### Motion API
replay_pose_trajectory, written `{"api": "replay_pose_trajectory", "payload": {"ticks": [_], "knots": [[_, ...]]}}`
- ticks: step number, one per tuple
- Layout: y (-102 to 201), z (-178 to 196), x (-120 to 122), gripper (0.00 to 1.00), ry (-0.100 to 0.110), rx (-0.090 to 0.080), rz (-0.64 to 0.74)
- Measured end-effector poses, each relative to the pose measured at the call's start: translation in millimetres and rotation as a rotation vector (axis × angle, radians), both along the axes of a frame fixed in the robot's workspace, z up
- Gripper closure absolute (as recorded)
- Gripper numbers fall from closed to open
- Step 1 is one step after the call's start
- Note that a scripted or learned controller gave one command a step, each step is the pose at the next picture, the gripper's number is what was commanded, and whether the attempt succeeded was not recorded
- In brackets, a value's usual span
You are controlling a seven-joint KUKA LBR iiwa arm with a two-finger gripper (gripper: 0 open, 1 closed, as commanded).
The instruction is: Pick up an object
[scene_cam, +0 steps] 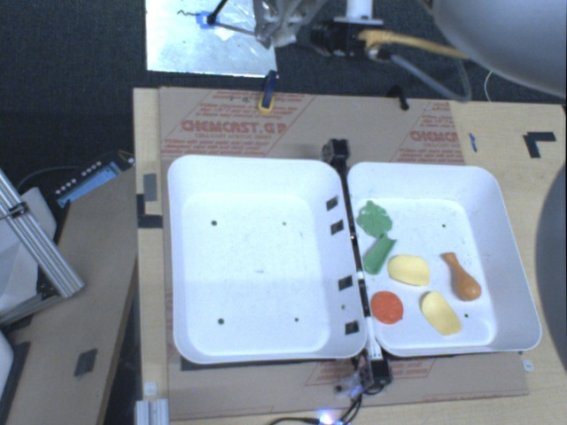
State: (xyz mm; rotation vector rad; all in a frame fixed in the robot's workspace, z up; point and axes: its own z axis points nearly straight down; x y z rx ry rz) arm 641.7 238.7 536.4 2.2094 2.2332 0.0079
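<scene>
Cables (pixel 359 388) bunch at the bottom edge of the frame, just below the seam where the two bins meet. Above them, the left bin (pixel 190 317) takes up the centre-left, and the right bin (pixel 496 237) sits against it on the centre-right, the two joined along a dark strip with clips.

Nearest in the right bin, toward its lower edge, lie a red disc (pixel 386 307) and a yellow piece (pixel 440 313), apart from each other. Next up are a second yellow piece (pixel 409 270) and, to its right, a brown drumstick (pixel 462 277) lying at a slant (its fat end toward the lower right). Left of these a green stick (pixel 378 254) leans against the seam side, with a green leafy piece (pixel 373 218) touching its upper end.

Both bins rest on a brown board (pixel 230 124) printed with red lettering, which runs across the middle of the frame. A yellow and blue clip (pixel 267 93) sits at the board's far edge.

Farthest, at the top centre, the gripper (pixel 282 11) hangs over a shiny metal sheet (pixel 182 25), well away from the bins and every piece in them. Its fingers are a blurred grey mass, so I cannot tell whether they are spread or pressed together
</scene>
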Motion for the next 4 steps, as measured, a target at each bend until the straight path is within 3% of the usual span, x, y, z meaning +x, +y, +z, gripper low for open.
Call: {"api": "replay_pose_trajectory", "payload": {"ticks": [1, 2, 3, 4], "knots": [[-53, -35, -14, 1.0, 0.005, -0.004, -0.013], [-1, 1, -43, 1.0, 0.0, 0.0, -0.001], [-4, 1, -160, 1.0, 0.002, 0.0, -0.001], [-91, -1, -155, 1.0, 0.001, -0.004, -0.018]]}}
